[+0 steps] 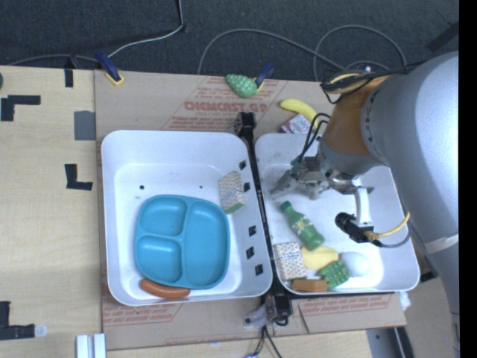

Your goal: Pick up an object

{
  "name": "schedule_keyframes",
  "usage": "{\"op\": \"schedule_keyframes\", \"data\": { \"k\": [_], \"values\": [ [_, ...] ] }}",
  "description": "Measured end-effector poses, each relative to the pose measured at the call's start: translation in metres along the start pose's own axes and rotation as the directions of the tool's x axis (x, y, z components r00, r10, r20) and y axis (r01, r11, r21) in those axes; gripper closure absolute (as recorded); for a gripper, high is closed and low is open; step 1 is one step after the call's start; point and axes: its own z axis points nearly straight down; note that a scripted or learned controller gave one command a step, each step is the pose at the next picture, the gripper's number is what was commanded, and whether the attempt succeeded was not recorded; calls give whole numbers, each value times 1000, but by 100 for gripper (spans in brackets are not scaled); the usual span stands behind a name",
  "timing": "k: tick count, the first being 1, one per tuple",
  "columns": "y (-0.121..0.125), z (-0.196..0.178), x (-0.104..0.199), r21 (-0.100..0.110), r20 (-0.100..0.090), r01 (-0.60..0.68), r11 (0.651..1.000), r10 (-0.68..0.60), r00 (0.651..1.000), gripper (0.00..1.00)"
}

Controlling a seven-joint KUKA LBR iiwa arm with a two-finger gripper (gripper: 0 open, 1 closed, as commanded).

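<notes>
Grey metal end effector (287, 183) sits low in the right bin (395, 200), near its upper left part; fingers look splayed a little, nothing seen between them, so no grasp to report. Just below it lies a green bottle (302, 225), slanted, close but apart from the fingertips; the likeliest target by my reading. Further below, a cluster along the bin's lower edge: patterned packet (288, 258), yellow piece (319, 258), green toy (335, 273), white egg-like item (356, 263), small sausage (308, 284). Left of the end effector, across the divider, the left bin (119, 200) holds a patterned box (232, 191), a blue divided plate (182, 241) and an orange sausage (165, 290). Above, on the tabletop (45, 200), a banana (298, 109) and a green toy piece (242, 85). Task status: approach looks made, pick not yet done; closing on an item and lifting remain.
</notes>
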Motion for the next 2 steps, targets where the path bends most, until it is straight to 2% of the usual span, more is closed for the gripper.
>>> {"op": "schedule_keyframes", "data": {
  "k": [2],
  "values": [
    [-57, -1, -6, -1, 1, -1, 1000, 1, 1000, 0]
  ]
}}
